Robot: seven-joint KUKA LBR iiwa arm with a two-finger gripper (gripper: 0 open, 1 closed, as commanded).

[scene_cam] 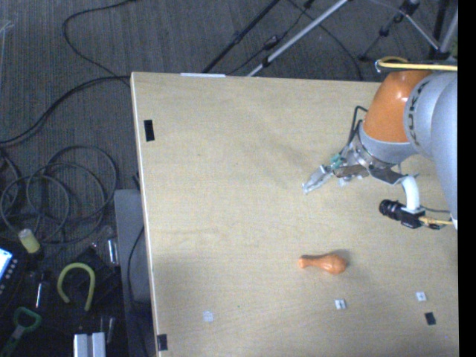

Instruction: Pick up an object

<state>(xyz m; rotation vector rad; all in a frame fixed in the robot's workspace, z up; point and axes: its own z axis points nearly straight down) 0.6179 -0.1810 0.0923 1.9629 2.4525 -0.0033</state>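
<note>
- The tabletop (223, 199) is a pale, wood-grain board with a sharp left edge and a straight far edge; most of it lies bare, with wide open room to the left of the arm.
- The arm (428, 117) comes in from the right, smooth grey casing with a glossy orange band (387, 114) above the wrist, and it sits over the right-hand part of the board.
- The jaws (316, 181) point left and slightly down toward the board, thin and metallic with a pale tip; from here I cannot tell how far apart they stand, and I see nothing between them.
- An orange pear-shaped object (324, 263), rounded at one end and tapering to a narrow neck that points left, lies flat on the tabletop, nearer the front edge than the jaws and apart from them.
- A black fitting with a curved white tube (405, 203) hangs near the wrist.
- Small markers dot the board: a black tag (149, 130) near the left edge, and little pale squares (340, 303) near the front.
- The floor (67, 65) is dark grey carpet, ribbed in texture, strewn with looping black cables (56, 184); a yellow-green U-shaped piece (74, 282) lies at lower left.
- Metal stand legs (327, 10) cross the carpet beyond the far edge.
</note>
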